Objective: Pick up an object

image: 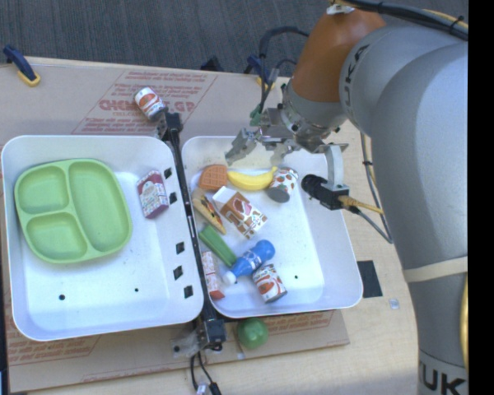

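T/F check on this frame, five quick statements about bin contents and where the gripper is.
1. The green divided plate lies in the left bin. True.
2. The banana lies in the left bin. False: it lies in the right bin, near its far edge.
3. The gripper is above the far end of the right bin, close to the banana. True.
4. A small can lies on the cardboard beyond the bins. True.
5. The blue bottle sits on the green divided plate. False: it lies in the right bin, beside a can.
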Tool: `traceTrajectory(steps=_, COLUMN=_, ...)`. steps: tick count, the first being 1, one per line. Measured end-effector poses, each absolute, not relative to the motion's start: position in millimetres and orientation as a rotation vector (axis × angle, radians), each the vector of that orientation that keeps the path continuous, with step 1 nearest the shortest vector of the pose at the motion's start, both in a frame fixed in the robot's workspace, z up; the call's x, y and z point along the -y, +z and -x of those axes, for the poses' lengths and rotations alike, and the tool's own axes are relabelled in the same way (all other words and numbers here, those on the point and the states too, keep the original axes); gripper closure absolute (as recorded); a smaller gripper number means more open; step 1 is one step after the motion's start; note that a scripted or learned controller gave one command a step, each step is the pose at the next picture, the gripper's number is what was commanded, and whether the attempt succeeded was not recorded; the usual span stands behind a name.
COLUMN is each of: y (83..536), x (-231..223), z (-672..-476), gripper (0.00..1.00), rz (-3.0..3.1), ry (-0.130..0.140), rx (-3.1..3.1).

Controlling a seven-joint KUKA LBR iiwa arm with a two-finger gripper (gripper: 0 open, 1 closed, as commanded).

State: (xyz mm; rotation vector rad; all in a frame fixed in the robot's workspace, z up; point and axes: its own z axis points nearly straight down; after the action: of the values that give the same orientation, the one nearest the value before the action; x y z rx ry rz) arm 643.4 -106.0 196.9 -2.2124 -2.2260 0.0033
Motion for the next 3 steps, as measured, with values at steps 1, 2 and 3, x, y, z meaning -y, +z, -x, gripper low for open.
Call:
traceTrajectory(steps=1, y=107.9, x=92.9, z=-658.6, gripper=0.0, rz=2.218, ry=-0.007, rx=2.235)
traceTrajectory(steps=2, y=117.3, x=92.7, z=-658.3, gripper=1.0, rz=2.213, ry=-0.004, rx=2.238)
traceTrajectory(steps=3, y=193.1, x=24.7, z=-657.0, gripper=1.0, rz=2.213, ry=-0.002, rx=2.228)
